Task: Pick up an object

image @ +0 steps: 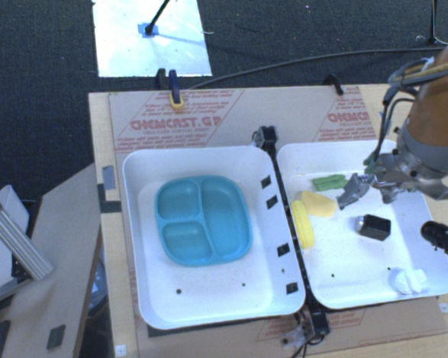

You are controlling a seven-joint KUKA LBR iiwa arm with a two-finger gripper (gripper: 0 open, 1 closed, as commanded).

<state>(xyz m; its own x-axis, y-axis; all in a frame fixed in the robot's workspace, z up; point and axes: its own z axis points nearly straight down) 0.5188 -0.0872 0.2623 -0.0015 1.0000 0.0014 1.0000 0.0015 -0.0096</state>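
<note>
In the right bin [347, 292], my gripper [368, 193] hovers near the middle with its fingers spread open and nothing between them. Its left finger [350, 193] is just right of a pale yellow lump [318, 204]. A small black block [373, 227] lies just below the gripper. A green flat piece [329, 181] lies above the yellow lump. Along the bin's left wall rests a long yellow piece [303, 225]. A white object [408, 280] sits in the near right corner.
The left bin [209, 298] holds a blue divided plate [203, 219]. A ridge with black clips [281, 231] separates the two bins. Bare white floor shows in the right bin's lower middle.
</note>
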